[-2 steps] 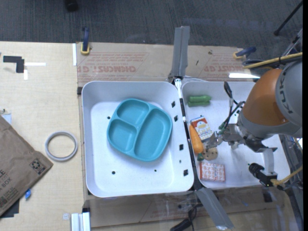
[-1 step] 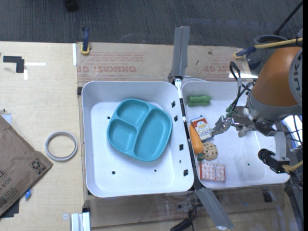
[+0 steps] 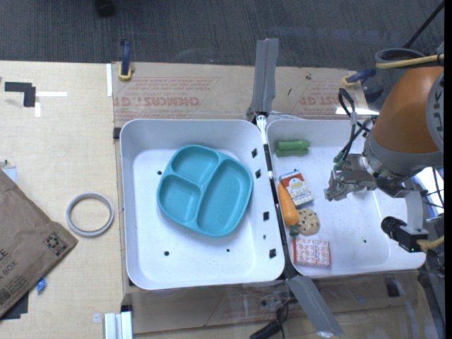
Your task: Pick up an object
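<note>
Where writing can be read at all, it sits on the cardboard sheet [image 3: 212, 90] under the bins, whose red print runs upside down and looks like "CHEMCO", and on the brown box [image 3: 25, 242] at the left edge, which shows "BOX". The small carton [image 3: 298, 188] and the red-patterned packet [image 3: 311, 251] in the right bin [image 3: 367, 246] carry printing too small to make out.

From the right, the grey arm with its orange band [image 3: 413, 111] bends down over the right bin, and the hand [image 3: 344, 186] hangs low above bare white floor, pointing left. Whether its fingers are parted cannot be told, and nothing shows between them.

Just left of it lie the carton, a carrot [image 3: 286, 203], a cookie [image 3: 307, 222] and the packet; a green vegetable [image 3: 292, 146] lies farther back. A blue divided plate [image 3: 205, 189] sits in the left bin [image 3: 141, 260], and a tape roll [image 3: 90, 213] rests on the bench [image 3: 56, 154].
</note>
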